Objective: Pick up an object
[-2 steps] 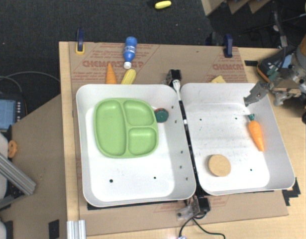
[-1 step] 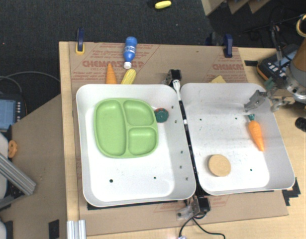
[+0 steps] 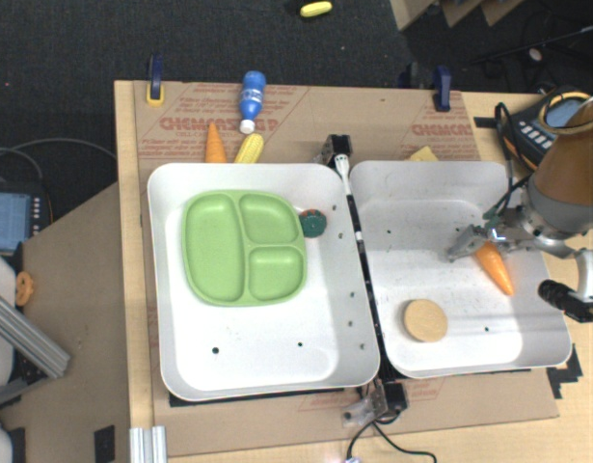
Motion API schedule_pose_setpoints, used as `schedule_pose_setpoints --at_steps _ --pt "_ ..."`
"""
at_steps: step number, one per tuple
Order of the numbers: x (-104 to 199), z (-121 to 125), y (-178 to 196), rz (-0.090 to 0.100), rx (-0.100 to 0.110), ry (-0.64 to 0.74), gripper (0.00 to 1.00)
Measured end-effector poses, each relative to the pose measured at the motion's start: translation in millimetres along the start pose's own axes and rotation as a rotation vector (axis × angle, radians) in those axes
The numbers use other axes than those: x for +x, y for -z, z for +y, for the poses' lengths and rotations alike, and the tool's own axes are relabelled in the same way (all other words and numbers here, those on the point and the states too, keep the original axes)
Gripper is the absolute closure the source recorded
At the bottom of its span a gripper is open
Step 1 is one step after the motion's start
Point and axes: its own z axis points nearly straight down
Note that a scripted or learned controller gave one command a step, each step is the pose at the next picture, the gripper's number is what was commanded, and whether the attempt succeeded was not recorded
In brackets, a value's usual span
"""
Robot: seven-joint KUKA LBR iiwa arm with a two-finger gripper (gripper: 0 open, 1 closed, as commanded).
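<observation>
- Currently the carrot (image 3: 495,267) lies in the right bin (image 3: 412,186), toward its right side, tilted with the thick end up-left and the point down-right.
- Gripper (image 3: 479,242) sits right at the carrot's thick end; one grey finger (image 3: 460,248) sticks out to the left of it.
- Cannot tell if the claw is spread, pressed together, or actually pinching the carrot; the tips are hidden where they meet it.
- Arm (image 3: 566,186) comes in from the right, over the bin's right rim.
- Round tan disc (image 3: 425,320) lies in the same bin, below-left of the carrot, apart from it.
- Left bin (image 3: 180,355) holds a green divided plate (image 3: 244,248) and a small teal ball (image 3: 313,223) touching the plate's right edge.
- Behind the left bin on the bench: a blue-and-white bottle (image 3: 251,100), an orange cone-shaped piece (image 3: 214,145), and a yellow corn cob (image 3: 249,148).
- Yellow object (image 3: 316,9) lies on the dark floor beyond the bench.
</observation>
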Motion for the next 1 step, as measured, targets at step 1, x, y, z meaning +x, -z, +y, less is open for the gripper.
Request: schedule_pose_setpoints --at_steps 1 --pt "-3.9 1.0 14.1 -0.012 -0.006 -0.001 1.00"
